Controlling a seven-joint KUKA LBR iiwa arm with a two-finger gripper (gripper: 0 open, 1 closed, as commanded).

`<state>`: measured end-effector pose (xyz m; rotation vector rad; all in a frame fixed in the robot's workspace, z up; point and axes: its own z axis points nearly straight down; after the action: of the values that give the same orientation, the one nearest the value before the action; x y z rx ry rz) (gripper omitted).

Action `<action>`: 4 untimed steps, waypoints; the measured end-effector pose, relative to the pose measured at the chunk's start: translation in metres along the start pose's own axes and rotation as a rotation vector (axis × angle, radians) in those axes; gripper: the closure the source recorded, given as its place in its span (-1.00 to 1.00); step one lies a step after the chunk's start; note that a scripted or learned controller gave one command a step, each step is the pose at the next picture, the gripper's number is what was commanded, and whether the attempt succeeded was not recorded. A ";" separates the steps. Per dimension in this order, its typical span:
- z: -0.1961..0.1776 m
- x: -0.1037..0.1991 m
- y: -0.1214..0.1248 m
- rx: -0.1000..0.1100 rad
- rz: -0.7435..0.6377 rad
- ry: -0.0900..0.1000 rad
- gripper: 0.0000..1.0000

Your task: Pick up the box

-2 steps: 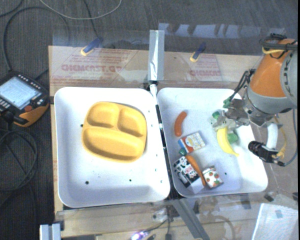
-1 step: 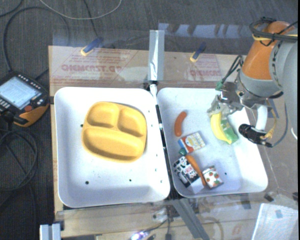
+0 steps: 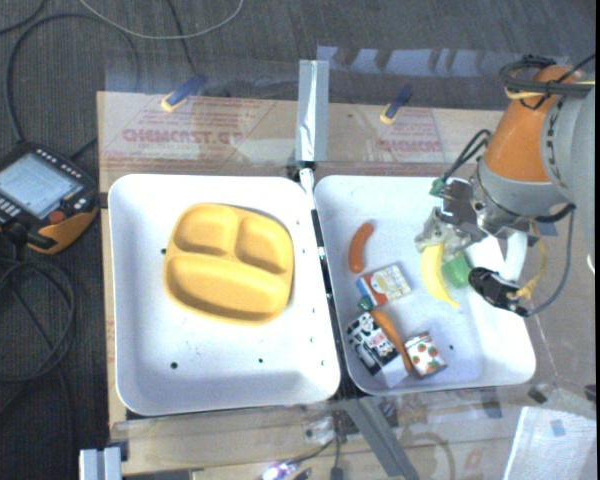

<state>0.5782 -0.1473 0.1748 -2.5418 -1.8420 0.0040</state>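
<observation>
Over the right bin [image 3: 510,363], you are looking at the gripper [image 3: 442,236] hanging near the far right side, just above a banana [image 3: 437,273] and a small green object [image 3: 456,270]; from this angle you cannot tell how its pincer stands, and nothing is showing between its tips. The box [image 3: 385,285], white with blue and orange print, is lying flat near the middle of that bin, just beside an orange sausage [image 3: 360,246] and apart from the gripper. Nearer you, a carrot [image 3: 392,338] is lying between a black-and-white carton [image 3: 370,340] and a small red-and-white carton [image 3: 425,355]. The left bin [image 3: 140,368] is holding a yellow divided tray [image 3: 230,263]. You are probably watching the approach step, with the pick not yet made. The next move is calling for a shift toward the bin's middle, then a descent squarely over the box, clear of the sausage.
</observation>
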 end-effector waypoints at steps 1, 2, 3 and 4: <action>-0.007 -0.004 -0.012 0.000 0.058 0.000 1.00; -0.009 -0.010 -0.035 -0.001 -0.031 -0.002 1.00; -0.007 -0.018 -0.006 -0.002 -0.121 -0.004 1.00; -0.008 0.017 -0.006 -0.001 -0.201 -0.003 1.00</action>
<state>0.5777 -0.1297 0.1828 -2.3454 -2.0898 0.0068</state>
